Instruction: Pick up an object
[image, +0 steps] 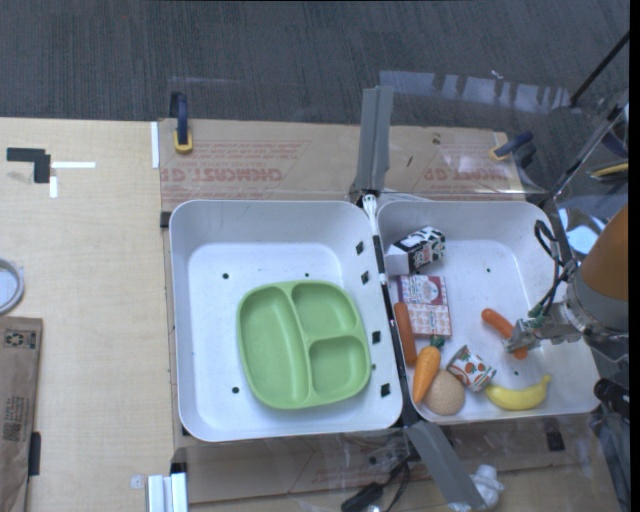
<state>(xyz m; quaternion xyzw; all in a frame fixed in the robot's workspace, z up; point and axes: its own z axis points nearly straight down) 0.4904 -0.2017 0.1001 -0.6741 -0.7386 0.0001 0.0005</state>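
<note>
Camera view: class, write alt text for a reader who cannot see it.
The grey robot gripper reaches into the right white bin, its tip at a small orange sausage-shaped toy, among other toy food including a yellow banana. The left white bin holds a green divided plastic tray.

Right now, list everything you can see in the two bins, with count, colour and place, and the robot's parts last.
plate: 1, green, three sections, left bin
carton: 1, black and white, right bin, far left
box: 1, red and white, right bin, left side
carrot: 1, orange, near left
potato: 1, tan, near left corner
banana: 1, yellow, near edge
sausage: 1, orange-red, right of middle
gripper: 1, grey, beside the sausage
</note>
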